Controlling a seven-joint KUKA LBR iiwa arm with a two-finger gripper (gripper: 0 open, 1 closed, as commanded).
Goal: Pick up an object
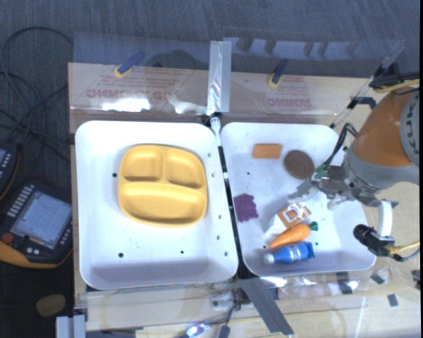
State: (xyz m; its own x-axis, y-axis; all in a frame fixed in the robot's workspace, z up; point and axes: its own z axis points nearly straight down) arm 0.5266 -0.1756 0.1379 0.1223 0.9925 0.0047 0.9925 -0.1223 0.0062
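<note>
Hovering Over the Right Bin's Clutter

Hanging above the right bin (233, 189), the gripper (329, 186) sits at the bin's right side, its fingers too dark and small to tell whether they are spread or closed. The grey arm (384, 146) with its orange band reaches in from the right.

Nearest the gripper lies a small orange-and-white box (297, 213), tilted, just left and below it. Touching the box from below is an orange carrot (290, 236), lying slantwise with its thick end up-right. Just under the carrot rests a blue bottle (294, 253) with a white cap pointing left. A round brown disc (299, 163) lies near the bin's upper middle, beside a flat orange rectangle (267, 151). A purple grape bunch (245, 207) sits by the left wall.

The left bin (99, 245) bears a yellow divided plate (162, 184).
</note>
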